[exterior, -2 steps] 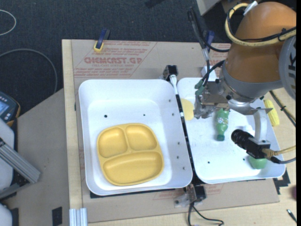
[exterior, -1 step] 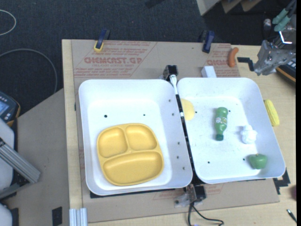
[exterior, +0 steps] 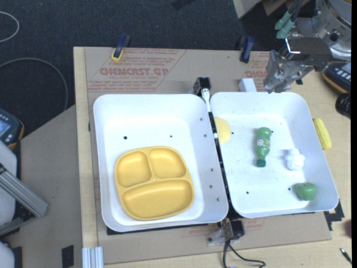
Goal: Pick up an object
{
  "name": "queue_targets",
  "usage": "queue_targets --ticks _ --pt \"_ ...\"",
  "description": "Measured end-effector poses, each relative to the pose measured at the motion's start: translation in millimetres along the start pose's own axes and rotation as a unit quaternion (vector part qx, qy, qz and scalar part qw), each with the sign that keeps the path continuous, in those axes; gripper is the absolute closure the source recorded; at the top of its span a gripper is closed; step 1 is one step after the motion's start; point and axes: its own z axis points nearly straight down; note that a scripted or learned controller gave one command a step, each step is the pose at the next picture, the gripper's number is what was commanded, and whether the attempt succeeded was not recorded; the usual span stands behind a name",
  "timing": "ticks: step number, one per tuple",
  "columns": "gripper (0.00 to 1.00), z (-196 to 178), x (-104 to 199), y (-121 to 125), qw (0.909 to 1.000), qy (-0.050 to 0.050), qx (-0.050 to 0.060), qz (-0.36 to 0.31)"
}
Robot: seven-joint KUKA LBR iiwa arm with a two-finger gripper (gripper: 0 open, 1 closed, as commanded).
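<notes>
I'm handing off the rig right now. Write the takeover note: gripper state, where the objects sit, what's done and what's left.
Gripper: poised over the far rim of the right bin, near its far corner; nothing seen between its fingers, and whether they are open or shut cannot be told.
Right bin holds: green bottle lying near the middle; small white object beside it toward the arm's side; green object in the near corner; pale yellow round piece against the wall shared with the left bin.
Left bin holds a yellow divided plate.
Done: no pick yet.
Left: choose an object, descend, grasp, lift.
</notes>
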Motion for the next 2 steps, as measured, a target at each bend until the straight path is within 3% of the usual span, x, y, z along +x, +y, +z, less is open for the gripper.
queue_targets --ticks 1,2 --pt "1.00 120 -16 -2 0.9999 -0.002 0.009 0.006" --pt "1.00 133 44 -1 1.0000 0.000 0.004 0.001"
